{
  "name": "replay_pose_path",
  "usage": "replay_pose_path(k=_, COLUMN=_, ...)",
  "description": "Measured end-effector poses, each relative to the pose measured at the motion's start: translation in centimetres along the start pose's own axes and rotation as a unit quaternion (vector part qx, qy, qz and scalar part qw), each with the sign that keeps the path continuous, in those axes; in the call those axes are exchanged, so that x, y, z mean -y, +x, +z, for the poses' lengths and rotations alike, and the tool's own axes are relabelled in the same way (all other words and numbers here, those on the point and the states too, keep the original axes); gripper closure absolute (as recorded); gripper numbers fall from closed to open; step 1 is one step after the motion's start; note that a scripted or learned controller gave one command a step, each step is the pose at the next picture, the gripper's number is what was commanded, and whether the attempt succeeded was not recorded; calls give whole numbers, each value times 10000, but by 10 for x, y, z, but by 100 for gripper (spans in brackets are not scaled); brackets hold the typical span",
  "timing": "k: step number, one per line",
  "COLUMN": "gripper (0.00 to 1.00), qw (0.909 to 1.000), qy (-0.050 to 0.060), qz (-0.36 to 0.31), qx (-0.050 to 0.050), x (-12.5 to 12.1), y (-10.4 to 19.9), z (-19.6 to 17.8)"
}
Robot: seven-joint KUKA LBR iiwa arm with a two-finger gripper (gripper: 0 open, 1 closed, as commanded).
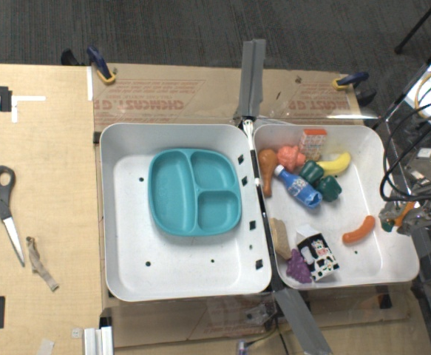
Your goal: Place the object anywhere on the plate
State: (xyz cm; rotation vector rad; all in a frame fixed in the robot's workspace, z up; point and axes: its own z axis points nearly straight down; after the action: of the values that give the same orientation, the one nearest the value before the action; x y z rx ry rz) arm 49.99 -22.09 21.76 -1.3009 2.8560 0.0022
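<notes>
Camera view: two white bins side by side on a bench, seen from above at a slant.
Left bin: bears a teal plate with three compartments, all bare; this is the goal.
Right bin: holds a scatter of small toy foods.
Task's thing: not yet taken up, so it lies somewhere in the right bin, well apart from the plate; which piece is meant cannot be told.
Likeliest piece: the orange sausage, lying alone on the bin floor nearest the arm.
Crowded pieces: banana, blue bottle and drumstick touch or nearly touch their neighbours at the far side; the cow-patterned carton leans against purple grapes at the near side.
Handling, as judged: moulded toys, probably light, stiff and smooth, so apt to slip or roll but unlikely to break.
Hold, as judged: across the sausage's middle, square to its long axis, where bare floor lies on both sides.
Gripper: at the right bin's outer rim, amid cables; whether it is spread or closed cannot be told, and nothing is seen held.
</notes>
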Motion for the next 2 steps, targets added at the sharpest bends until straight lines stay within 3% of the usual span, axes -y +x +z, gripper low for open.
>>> replay_pose_path(k=1, gripper=100, qw=9891, qy=-5, qz=-1469, qx=1, x=15, y=-14, z=51)
replay_pose_path(k=2, gripper=100, qw=9617, qy=-7, qz=-2741, qx=-1, x=-16, y=13, z=49)
